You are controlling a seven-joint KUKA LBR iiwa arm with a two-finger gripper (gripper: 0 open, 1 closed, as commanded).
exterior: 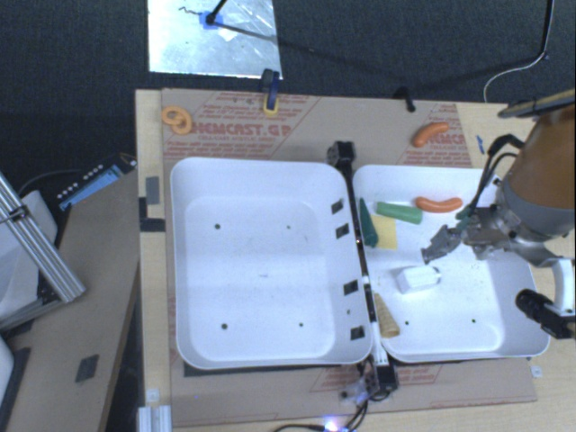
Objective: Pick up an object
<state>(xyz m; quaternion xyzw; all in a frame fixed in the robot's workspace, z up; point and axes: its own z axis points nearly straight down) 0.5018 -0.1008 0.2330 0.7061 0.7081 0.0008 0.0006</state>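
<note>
My gripper (436,247) hangs over the middle of the right bin (450,331), reaching in from the right. Just below and left of its tips lies a white block (418,279). Farther back in the same bin sit a green stick (399,211), an orange sausage (436,204), a yellow square (385,232) and a dark green strip (366,222). A tan cone (385,315) lies by the bin's left wall. Nothing shows between the tips.
The left bin (261,264) stands beside the right one, with black clips (343,232) along the divider. On the cardboard behind lie another orange sausage (430,134), a pretzel-shaped ring (176,119) and a yellow-blue clamp (270,91).
</note>
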